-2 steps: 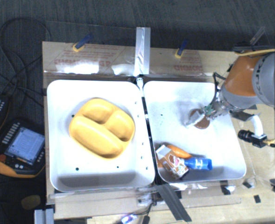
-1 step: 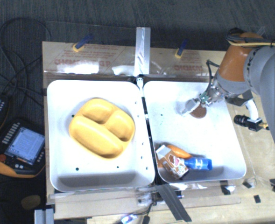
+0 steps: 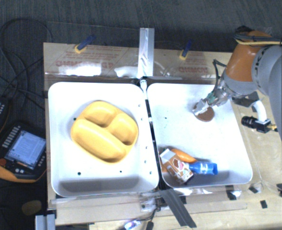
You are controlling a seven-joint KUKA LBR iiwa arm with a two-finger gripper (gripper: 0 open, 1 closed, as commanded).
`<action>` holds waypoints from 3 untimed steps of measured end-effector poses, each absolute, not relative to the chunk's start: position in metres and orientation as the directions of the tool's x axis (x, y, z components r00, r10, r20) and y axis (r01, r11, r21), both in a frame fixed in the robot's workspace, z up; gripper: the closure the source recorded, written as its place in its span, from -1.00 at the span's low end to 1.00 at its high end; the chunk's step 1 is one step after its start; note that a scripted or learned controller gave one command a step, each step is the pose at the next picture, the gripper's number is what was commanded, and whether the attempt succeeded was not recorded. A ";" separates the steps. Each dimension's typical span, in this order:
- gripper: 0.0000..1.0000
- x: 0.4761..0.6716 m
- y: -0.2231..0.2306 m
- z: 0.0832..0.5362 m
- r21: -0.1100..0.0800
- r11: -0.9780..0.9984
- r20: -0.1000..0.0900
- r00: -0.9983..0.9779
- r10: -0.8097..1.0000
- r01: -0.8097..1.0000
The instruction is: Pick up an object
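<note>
My gripper point(image 3: 204, 107) hangs low over the far right part of the right bin point(image 3: 227, 143), at the end of the grey arm with the orange band point(image 3: 240, 63). A small brown round object point(image 3: 207, 115) lies right under its tip, partly hidden by it. I cannot tell whether the two touch. At the near edge of the same bin lie a blue bottle point(image 3: 204, 167), a brown and white packet point(image 3: 177, 169) and an orange item point(image 3: 183, 155), bunched together. A large yellow lumpy object point(image 3: 104, 131) lies across the middle of the left bin point(image 3: 64, 176).
A metal divider point(image 3: 146, 56) rises at the back between the bins. Blue and yellow clips point(image 3: 84, 43) hold a clear sheet behind them. Handheld controllers and cables point(image 3: 17, 150) lie on the floor at the left. A black part point(image 3: 255, 122) sticks out beside the right bin.
</note>
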State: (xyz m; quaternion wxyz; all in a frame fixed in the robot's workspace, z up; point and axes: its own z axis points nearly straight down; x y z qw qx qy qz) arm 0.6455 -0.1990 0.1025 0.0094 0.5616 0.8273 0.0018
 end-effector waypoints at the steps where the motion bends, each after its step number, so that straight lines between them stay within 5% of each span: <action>1: 1.00 0.627 -0.161 0.178 -0.003 0.334 0.002 -0.334 0.943 0.943; 2: 1.00 0.571 -0.155 0.108 -0.006 0.192 0.001 -0.192 0.981 0.981; 3: -1.00 0.571 -0.155 0.108 -0.006 0.192 0.002 -0.192 0.981 0.981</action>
